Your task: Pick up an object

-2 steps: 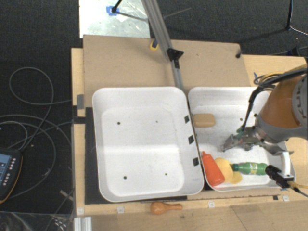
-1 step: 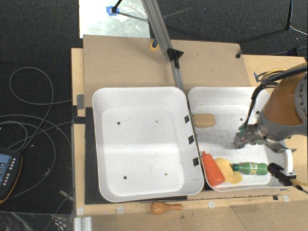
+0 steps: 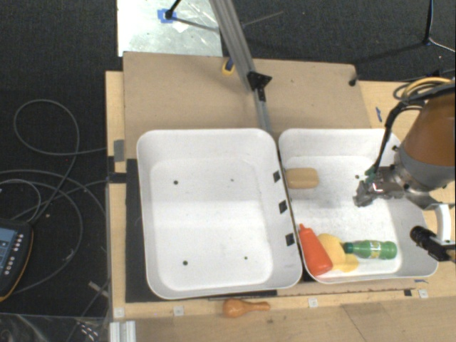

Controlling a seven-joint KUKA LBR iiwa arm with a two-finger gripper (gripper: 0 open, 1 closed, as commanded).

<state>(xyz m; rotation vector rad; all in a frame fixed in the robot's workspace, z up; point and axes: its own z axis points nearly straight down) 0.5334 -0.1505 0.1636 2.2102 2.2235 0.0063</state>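
The right bin (image 3: 335, 148) holds several objects. A tan block (image 3: 302, 178) lies near its left wall. Along the front wall sit an orange-red bottle (image 3: 313, 251), a yellow object (image 3: 336, 252) and a green bottle (image 3: 371, 249) lying on its side. My gripper (image 3: 366, 192) hangs over the right part of this bin, above the bare floor, to the right of the tan block and behind the green bottle. Nothing is visibly held in it.
The left bin (image 3: 206, 212) sits beside the right one, with black clips (image 3: 282, 206) along the shared edge. A small wooden pear-shaped piece (image 3: 245, 306) lies on the bench in front of the bins. A grey pole (image 3: 239, 45) slants in from the back.
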